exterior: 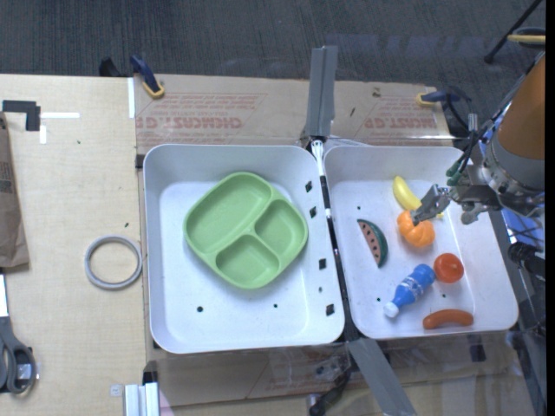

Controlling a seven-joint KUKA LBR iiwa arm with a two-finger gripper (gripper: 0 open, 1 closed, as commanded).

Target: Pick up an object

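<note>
The gripper (427, 208) hovered in the right bin (347, 258), its fingers parted above a smooth orange fruit (416, 231) and touching the yellow banana (404, 192). A glossy green three-compartment plate (246, 229) lay in the left bin (165, 258). The printing on the cardboard (208, 111) was illegible.

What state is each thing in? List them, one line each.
Green plate: upright, in the left bin.
Banana: lying in the right bin.
Orange: under the hand.
Watermelon slice: lying flat.
Blue bottle: on its side.
Sausage: lying at the front wall.
Tape ring: flat on the bench.
</note>
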